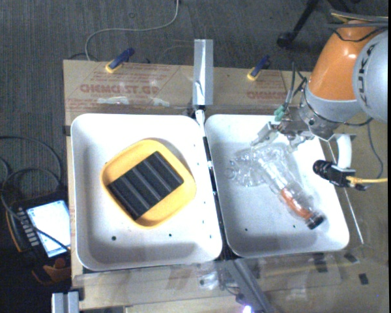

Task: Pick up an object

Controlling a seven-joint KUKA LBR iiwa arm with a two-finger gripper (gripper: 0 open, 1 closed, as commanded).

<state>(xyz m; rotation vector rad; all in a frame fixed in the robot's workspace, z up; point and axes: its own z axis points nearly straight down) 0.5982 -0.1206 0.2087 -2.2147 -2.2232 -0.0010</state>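
Right of centre: clear plastic bottle [283,184] lying slantwise in right bin [238,240]; gripper [278,126] poised at its upper end, grasp impossible to tell. Left bin [91,240]: yellow-and-black tray [148,181].

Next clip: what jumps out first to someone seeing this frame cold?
The yellow tray with a black ribbed insert, lying at a slant in the left bin. Next, the arm's orange band at upper right, its end effector low over the right bin, above a clear plastic bottle.
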